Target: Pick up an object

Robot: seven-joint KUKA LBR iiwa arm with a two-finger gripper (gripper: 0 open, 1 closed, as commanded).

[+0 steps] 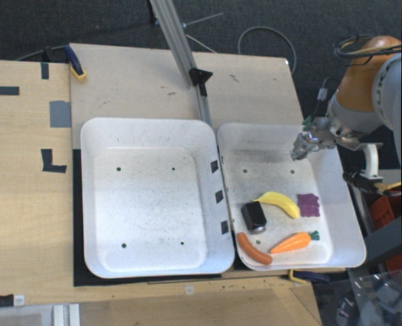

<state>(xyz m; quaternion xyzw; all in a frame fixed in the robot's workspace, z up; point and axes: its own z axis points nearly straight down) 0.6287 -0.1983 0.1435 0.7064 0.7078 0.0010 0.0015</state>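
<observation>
White bins sit side by side on the bench; the right bin holds a carrot, banana, sausage, black block and purple piece. My end effector hovers over the bin's far edge, aperture indiscernible, nothing grasped; the pick remains undone.

Yellow banana, orange carrot, purple block, white bins.

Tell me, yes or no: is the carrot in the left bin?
No, the carrot lies in the right bin, beside the sausage.
</observation>
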